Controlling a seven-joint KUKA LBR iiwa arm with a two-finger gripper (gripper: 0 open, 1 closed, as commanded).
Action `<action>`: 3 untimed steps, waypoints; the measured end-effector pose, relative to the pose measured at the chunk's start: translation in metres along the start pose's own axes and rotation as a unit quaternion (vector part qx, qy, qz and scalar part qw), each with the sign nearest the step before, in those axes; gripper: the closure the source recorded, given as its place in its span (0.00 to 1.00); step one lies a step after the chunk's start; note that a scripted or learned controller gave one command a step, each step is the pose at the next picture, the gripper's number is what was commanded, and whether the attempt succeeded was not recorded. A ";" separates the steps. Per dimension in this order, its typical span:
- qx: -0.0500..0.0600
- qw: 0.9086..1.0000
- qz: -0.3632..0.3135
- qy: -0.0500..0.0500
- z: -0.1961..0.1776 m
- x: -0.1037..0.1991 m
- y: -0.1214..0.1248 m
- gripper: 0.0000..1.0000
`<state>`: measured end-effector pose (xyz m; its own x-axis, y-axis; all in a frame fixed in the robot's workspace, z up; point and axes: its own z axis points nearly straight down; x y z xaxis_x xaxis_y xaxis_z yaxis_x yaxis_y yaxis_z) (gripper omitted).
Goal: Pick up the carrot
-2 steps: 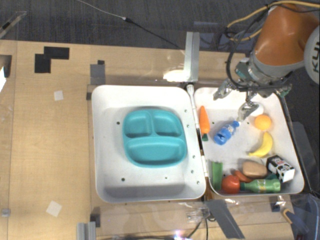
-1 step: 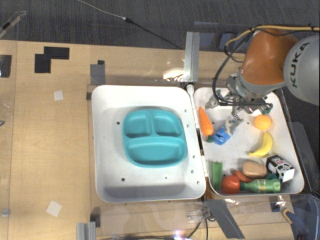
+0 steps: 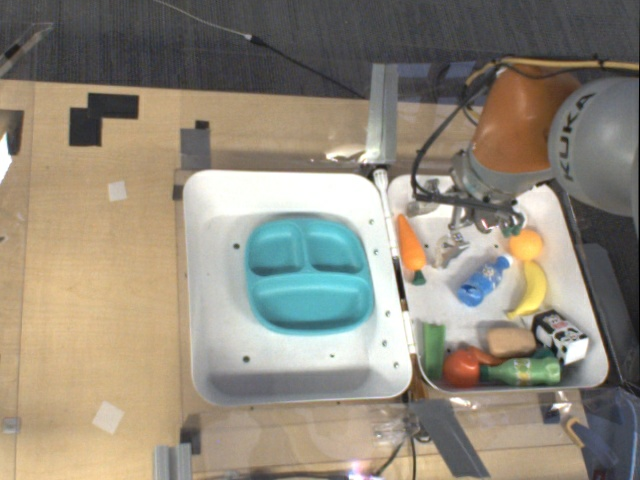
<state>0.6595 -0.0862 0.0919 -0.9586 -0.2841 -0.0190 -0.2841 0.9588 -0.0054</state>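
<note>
the left bin point(image 3: 215, 368) holds a teal divided tray point(image 3: 308, 273). the right bin point(image 3: 570, 238) holds the carrot point(image 3: 410, 245), orange with a green end, lying along its left wall. my claw point(image 3: 455, 251) hangs just beside it, fingers slightly apart, gripping nothing. "kuka" shows on my arm point(image 3: 590, 138).

A single fixed camera looks down at a slant from above the tabletop point(image 3: 90, 298), far enough back to take in both white bins: left bin point(image 3: 215, 368) mid-frame, right bin point(image 3: 585, 358) lower right, the arm point(image 3: 530, 118) entering upper right.
</note>
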 end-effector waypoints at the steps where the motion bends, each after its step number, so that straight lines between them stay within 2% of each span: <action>1: -0.001 0.997 0.080 0.003 0.002 0.050 0.011 0.00; 2: -0.001 0.993 0.119 0.003 0.004 0.006 0.000 0.00; 3: 0.000 0.972 0.235 0.003 0.002 0.051 0.003 0.00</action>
